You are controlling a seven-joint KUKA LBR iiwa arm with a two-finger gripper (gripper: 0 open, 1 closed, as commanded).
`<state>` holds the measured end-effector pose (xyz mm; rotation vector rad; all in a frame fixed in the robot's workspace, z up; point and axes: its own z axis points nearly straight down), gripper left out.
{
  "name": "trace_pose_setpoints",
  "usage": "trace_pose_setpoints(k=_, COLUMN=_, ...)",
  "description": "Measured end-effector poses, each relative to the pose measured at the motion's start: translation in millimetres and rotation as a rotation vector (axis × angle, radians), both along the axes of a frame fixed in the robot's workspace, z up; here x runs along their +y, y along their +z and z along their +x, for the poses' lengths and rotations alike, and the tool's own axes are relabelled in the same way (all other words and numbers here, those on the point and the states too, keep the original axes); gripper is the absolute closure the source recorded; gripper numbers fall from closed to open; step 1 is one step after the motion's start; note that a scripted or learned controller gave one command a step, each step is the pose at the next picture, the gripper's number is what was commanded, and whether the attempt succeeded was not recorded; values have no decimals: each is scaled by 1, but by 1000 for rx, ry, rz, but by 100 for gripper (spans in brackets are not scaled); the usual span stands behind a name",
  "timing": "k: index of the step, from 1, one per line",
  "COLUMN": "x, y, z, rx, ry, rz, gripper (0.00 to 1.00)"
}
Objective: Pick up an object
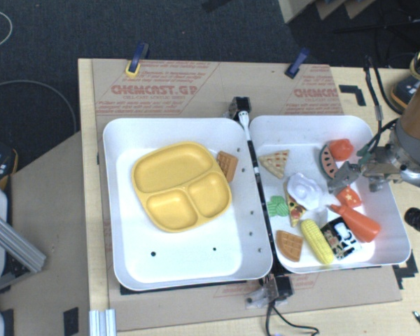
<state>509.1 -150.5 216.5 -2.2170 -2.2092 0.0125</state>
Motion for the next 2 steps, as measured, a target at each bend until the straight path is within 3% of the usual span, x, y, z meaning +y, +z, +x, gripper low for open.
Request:
trace_pose_setpoints(k=1, x=1, y=7, z=3, rx=-14, ry=4, rz=-3, gripper=0)
trace_pose_setpoints(k=2, x=-2, y=-35, z=3, rx=-9, ry=3, rz=0, gripper=0)
